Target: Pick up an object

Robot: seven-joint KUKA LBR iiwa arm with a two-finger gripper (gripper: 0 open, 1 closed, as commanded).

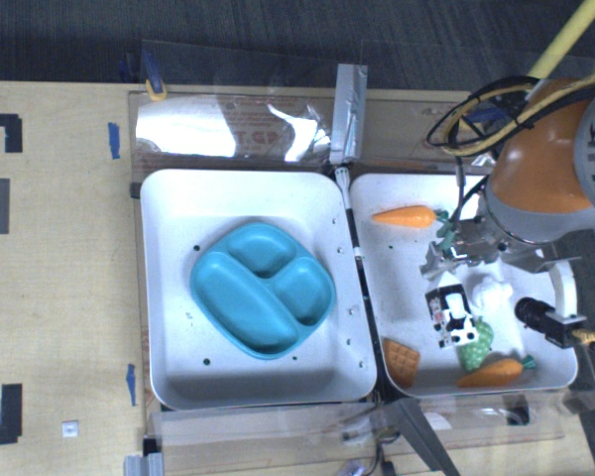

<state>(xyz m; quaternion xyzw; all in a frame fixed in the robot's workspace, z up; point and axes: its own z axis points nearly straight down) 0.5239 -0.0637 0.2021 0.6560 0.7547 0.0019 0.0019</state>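
Grey and orange, the arm (545, 167) stood highest in the scene and reached in from the right over the right-hand bin (407, 191). Its gripper (454, 317) hung low among the toys near that bin's front; whether the gripper was spread or pressed together could not be told, since dark parts and a black-and-white patterned piece overlapped there. No object could be seen lifted clear of the bin floor.

Candidate objects lay in the right bin: a carrot (405, 217) near the back wall, a second carrot (494, 372) at the front edge, a green toy (479, 342) just beside the gripper, a white object (496, 293) close behind it, and a waffle-like piece (401, 359) at the front-left corner. The left bin (169, 216) bore only a blue divided plate (263, 288).

Judged from this layout, the step in hand was the descent or closing on a toy in the front cluster. The next move would call for a firm closure on one item, then a straight lift, with neighbouring toys so near that a nudge or double grasp was a risk.
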